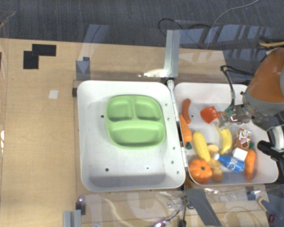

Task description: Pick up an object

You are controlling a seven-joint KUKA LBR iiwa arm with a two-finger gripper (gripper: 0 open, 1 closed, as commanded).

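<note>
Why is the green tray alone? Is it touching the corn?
Apart. The camera view shows the green tray in the left bin, the corn across the divider in the right bin.

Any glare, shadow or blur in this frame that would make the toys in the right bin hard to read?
Camera view: lighting is even and the focus sharp enough to tell the banana, corn cob and pumpkin apart; the green tray is crisp; soft shadow pools along the left bin's near wall; faint reflections streak the bench at left; the gripper is small and cluttered, its state unreadable.
</note>
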